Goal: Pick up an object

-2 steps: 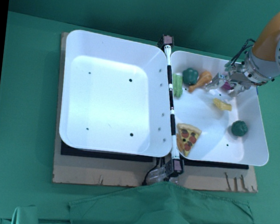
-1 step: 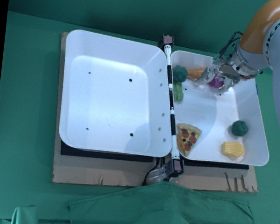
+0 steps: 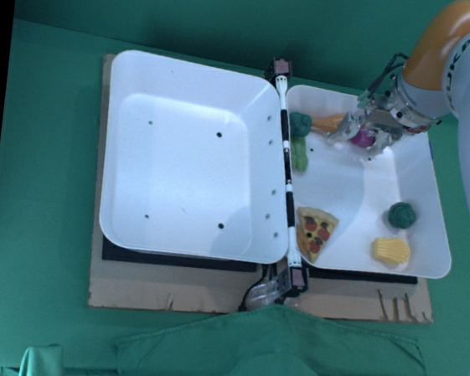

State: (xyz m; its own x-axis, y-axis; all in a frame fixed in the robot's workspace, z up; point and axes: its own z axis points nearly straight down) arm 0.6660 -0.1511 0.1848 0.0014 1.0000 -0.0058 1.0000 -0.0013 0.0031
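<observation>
Green cloth [image 3: 283, 357] is being seen draped nearest the camera, just in front of the cardboard sheet [image 3: 123, 284] carrying two white bins on the surface. A pizza slice [image 3: 314, 232] is being shown in the right bin [image 3: 430, 247], near its front left corner beside the divider rail [image 3: 287, 164]. A yellow piece [image 3: 390, 251] is lying toward the front right of that bin, with a dark green ball [image 3: 401, 215] just behind it. A green vegetable [image 3: 299, 135] is resting at the bin's back left. The end effector [image 3: 363, 140] is being held low over the bin's back, a purple object [image 3: 362, 138] being seen between its fingers, an orange piece [image 3: 329, 120] just beside. The left bin [image 3: 188, 152] is sitting beyond the rail.
</observation>
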